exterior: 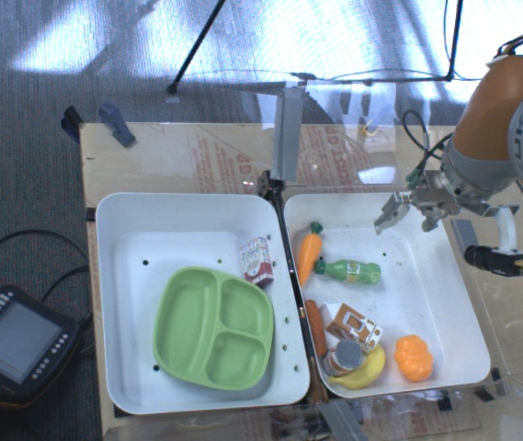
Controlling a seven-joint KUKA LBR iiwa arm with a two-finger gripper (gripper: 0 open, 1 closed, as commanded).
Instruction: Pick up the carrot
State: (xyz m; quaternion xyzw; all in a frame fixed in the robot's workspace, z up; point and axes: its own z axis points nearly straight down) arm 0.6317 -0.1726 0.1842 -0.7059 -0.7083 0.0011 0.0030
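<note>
Pincer (410, 209), fingers spread and empty, which I hold above the right bin; the small orange plastic carrot with green top (308, 254), lower-left, looks light, rigid, slippery: I'd grasp mid-body crosswise.

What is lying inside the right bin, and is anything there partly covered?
The right bin holds the carrot, a green bottle, a sausage, a small carton, a can, a banana and an orange fruit. The can covers part of the banana.

Two white bins (119, 246) on the bench (178, 154); one green tray (213, 327); one carrot (308, 254); one green bottle (348, 270); one banana (367, 372); one sausage (316, 327).
</note>
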